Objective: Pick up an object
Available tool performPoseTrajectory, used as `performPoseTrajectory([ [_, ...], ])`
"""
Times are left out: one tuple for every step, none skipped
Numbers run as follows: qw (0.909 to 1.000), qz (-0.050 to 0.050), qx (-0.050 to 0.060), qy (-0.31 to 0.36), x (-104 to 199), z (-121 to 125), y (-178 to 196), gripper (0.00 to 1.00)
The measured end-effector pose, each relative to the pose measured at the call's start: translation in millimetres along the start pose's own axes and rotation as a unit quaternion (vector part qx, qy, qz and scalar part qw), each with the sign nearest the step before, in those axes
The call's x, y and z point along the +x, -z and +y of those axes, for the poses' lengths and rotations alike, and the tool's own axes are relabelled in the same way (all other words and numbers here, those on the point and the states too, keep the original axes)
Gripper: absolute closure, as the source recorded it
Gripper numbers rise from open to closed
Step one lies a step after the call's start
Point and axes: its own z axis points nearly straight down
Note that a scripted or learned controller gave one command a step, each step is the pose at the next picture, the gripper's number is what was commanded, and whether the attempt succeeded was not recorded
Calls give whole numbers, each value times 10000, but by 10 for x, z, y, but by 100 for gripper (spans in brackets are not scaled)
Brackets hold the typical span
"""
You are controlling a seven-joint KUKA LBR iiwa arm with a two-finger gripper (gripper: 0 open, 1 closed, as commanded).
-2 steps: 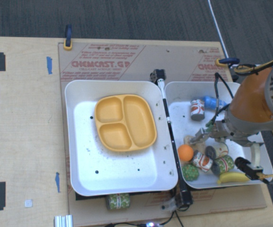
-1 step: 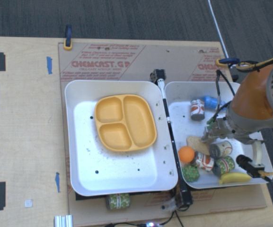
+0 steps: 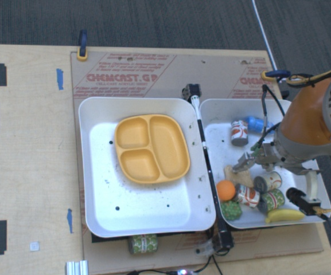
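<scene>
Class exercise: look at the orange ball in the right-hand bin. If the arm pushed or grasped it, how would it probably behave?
The orange ball looks round and smooth, so it would probably roll when nudged. It sits close among other items near the bin wall, which may limit rolling but crowd a grasp.

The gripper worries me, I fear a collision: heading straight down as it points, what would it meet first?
Probably the cluster right under the gripper: the small can or the tan piece on the right bin floor. Depth is unclear from above.
</scene>
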Motion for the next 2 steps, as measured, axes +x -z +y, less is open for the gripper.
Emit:
performPoseTrajectory([
  [10000,-1,25,-1,315,13,-108,0],
  [10000,1,2,-3,267,-246,-100,0],
])
